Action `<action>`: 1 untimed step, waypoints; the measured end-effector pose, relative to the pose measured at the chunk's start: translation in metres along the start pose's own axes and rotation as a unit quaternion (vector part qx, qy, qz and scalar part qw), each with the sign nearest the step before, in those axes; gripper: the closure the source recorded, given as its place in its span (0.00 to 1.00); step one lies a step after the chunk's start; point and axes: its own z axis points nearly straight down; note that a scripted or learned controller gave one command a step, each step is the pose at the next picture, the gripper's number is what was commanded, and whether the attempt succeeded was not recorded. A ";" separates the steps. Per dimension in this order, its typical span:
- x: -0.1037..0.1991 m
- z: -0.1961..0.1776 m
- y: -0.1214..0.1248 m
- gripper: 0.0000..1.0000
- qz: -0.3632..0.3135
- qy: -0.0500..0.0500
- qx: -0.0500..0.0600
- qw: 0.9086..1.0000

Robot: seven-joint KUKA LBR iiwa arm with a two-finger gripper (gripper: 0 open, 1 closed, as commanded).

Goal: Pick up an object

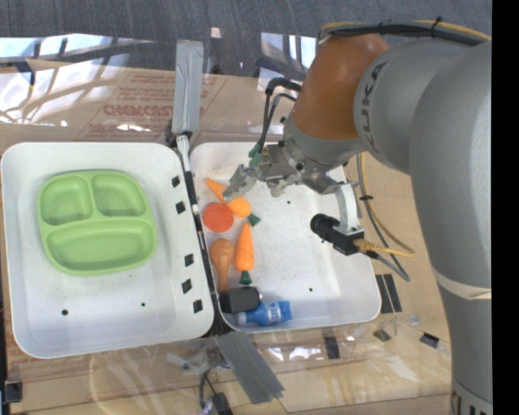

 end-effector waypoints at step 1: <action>-0.029 0.114 0.007 0.00 -0.042 0.000 -0.002 0.999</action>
